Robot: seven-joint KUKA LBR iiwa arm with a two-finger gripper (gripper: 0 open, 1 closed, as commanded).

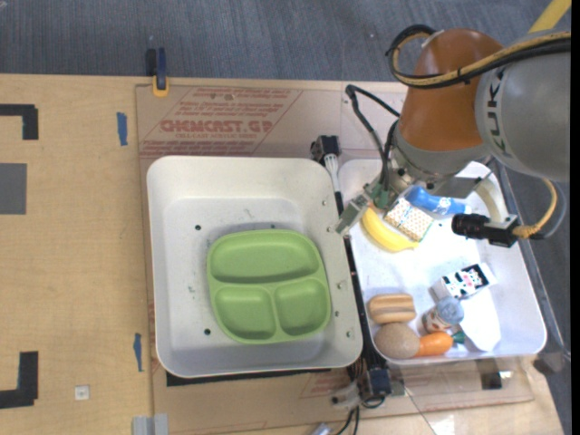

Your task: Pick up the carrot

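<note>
1. Here, nearest to the camera, the carrot (436, 343) lies at the near edge of the right bin (535, 311). It is small and orange, with a bit of green at its right end. Nothing grips it.
2. Just to its left, touching it, is a round tan potato (397, 341). Above the potato lies a hot dog bun (391, 308). A small grey and blue thing (446, 314) sits just above the carrot; I cannot tell what it is.
3. A little further, a small white box with black and green print (465, 281) lies tilted on the bin floor.
4. In the left bin (172, 207), a green divided plate (268, 284) with three compartments rests in the middle.
5. At the far side of the right bin lies a banana (384, 232), with a dotted white packet (407, 218) against it and a blue thing (428, 201) behind.
6. The arm (453, 80) hangs over this far corner, well apart from the carrot. Its wrist hides the claw, so whether it is spread or pressed together I cannot tell.
</note>
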